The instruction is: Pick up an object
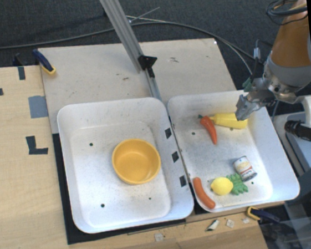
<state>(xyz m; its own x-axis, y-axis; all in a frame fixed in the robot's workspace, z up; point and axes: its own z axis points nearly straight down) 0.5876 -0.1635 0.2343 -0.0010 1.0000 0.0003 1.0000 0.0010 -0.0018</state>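
My gripper [244, 109] hangs over the far right part of the right bin [276, 152], just above the right end of a yellow banana [226, 121]. Touching the banana's left end is a red chili pepper [209, 129]. Nearer the front of that bin lie a small tin can [243, 168], a yellow lemon [222, 186] beside a green leafy toy [239, 186], and an orange sausage [203, 192]. Nothing shows between the fingers.
The left bin [81, 157] holds a yellow bowl [136, 160]. A slanted metal pole [128, 35] rises behind the bins. Cables run across the back of the bench. A yellow-and-blue clamp [44, 62] lies at the far left.
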